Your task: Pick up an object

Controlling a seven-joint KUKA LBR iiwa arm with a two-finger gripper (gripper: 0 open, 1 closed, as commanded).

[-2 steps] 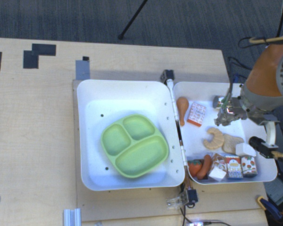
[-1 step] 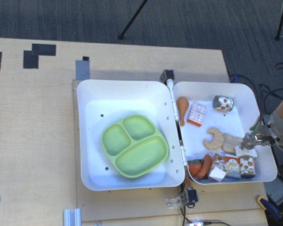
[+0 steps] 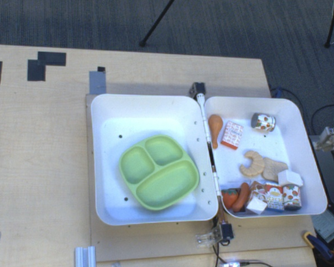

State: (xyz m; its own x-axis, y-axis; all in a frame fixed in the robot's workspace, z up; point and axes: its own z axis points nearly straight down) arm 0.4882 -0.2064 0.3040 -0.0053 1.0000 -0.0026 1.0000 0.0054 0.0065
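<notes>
Setting: pale wooden bench (image 3: pixel 39 166) on dark grey carpet, bearing two shallow white bins side by side.

Left white bin (image 3: pixel 100 149): one light green three-compartment plastic plate (image 3: pixel 159 172), lying flat, its large compartment toward the near edge.

Right white bin (image 3: pixel 300 127), contents near to far:
- white block (image 3: pixel 256 206) beside an orange-red sausage-shaped toy (image 3: pixel 242 197), long axis slanting from near left to far right, at the near left corner;
- printed red-and-white cartons (image 3: pixel 278 196) along the near wall, lettering too small to read;
- small white cube (image 3: pixel 290 177) just beyond them;
- tan biscuit-like flat pieces (image 3: pixel 261 166), mid-bin;
- red-and-white printed packet (image 3: pixel 231 134), text illegible;
- orange carrot-shaped toy (image 3: pixel 215 126), long axis running near to far, thick end far, by the left wall;
- small silver printed can (image 3: pixel 263 122) on its side, far right.

Gripper: jaw state cannot be told.
</notes>
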